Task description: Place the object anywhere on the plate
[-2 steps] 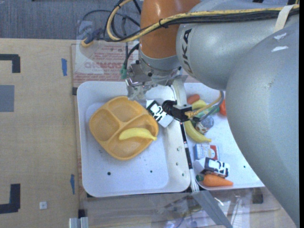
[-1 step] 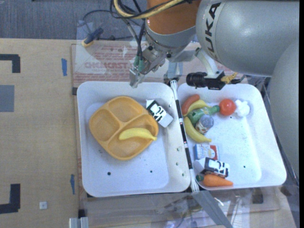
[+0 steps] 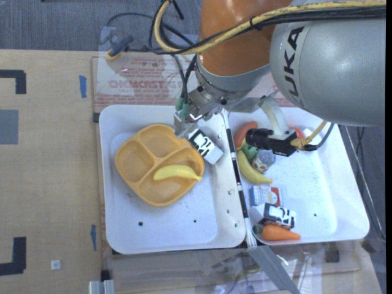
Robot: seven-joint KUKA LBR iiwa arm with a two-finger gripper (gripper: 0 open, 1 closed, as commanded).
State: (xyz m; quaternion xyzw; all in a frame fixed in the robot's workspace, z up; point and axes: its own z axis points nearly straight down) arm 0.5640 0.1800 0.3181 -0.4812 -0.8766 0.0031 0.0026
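Observation:
A yellow divided plate [image 3: 138,158] lies in the left bin [image 3: 122,225]. A yellow banana-shaped piece [image 3: 176,174] rests in the plate's right compartment. My gripper [image 3: 187,119] hangs over the plate's upper right rim, under the grey and orange arm. Directly below it a small white box with black markings [image 3: 206,146] sits at the plate's right edge. I cannot see whether the gripper is touching that box.
The right bin [image 3: 331,195] holds a banana [image 3: 253,171], a red piece [image 3: 245,131], a grey lump [image 3: 264,160], a white packet [image 3: 267,195], a white-and-black item [image 3: 279,215] and a carrot [image 3: 278,233]. The bins' shared wall [image 3: 236,182] runs right of the plate.

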